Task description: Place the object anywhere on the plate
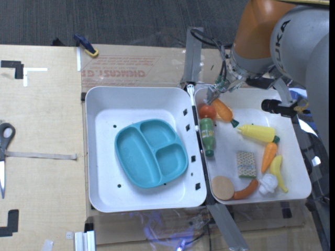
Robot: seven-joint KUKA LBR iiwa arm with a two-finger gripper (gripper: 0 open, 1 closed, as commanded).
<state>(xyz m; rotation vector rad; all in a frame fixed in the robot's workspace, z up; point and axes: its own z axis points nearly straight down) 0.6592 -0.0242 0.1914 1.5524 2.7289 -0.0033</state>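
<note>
A blue three-compartment plate (152,153) lies in the left white bin (99,140) with nothing on it. My gripper (216,88) hangs over the far left corner of the right bin (299,156). Just below it lie an orange toy vegetable (223,110) and a red tomato (206,111). Under those, a green bottle (208,135) rests along the bin's left wall. The same bin holds a yellow piece (256,133), a carrot (268,157), a banana (277,172), a sponge (246,163), a tan disc (223,187), a sausage (245,191) and a white piece (267,183).
The grey arm with its orange band (261,20) fills the upper right above the right bin. Scissors (4,140) lie at the bench's left edge, and a blue clip (86,45) sits behind the left bin. A raised divider separates the two bins.
</note>
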